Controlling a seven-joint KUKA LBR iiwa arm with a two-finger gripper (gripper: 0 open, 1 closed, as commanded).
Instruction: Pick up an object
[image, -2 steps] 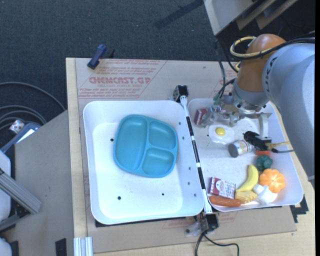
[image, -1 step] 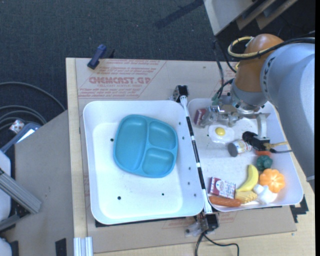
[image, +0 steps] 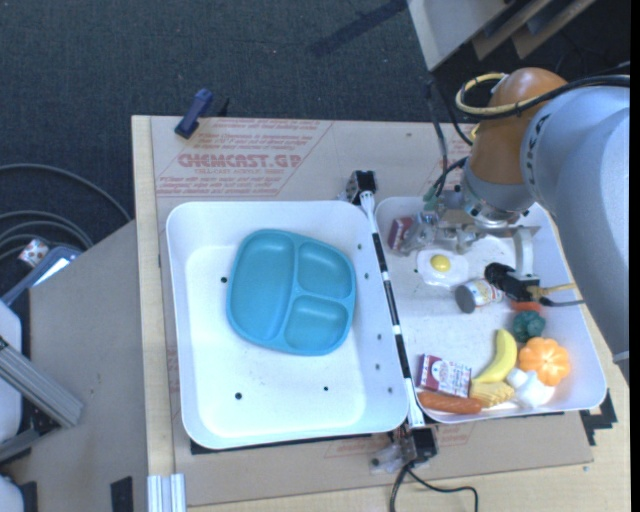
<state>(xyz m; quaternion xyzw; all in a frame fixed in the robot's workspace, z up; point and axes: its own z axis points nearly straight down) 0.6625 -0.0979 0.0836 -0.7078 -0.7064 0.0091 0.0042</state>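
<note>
My gripper (image: 447, 237) hangs low over the far end of the right bin (image: 590, 385), under the orange band of the arm. Just below it in the view lies a toy fried egg (image: 438, 266). A dark red packet (image: 400, 235) stands to its left, against the bin's left wall. To the egg's right lies a small bottle with a grey cap (image: 476, 295). I see nothing held in the gripper.
The near end of the right bin holds a banana (image: 499, 353), an orange (image: 544, 360), a green broccoli piece (image: 528, 325), a red box (image: 443, 374) and an orange sausage-like piece (image: 450, 403). A blue divided plate (image: 292, 292) lies in the left bin (image: 200, 400).
</note>
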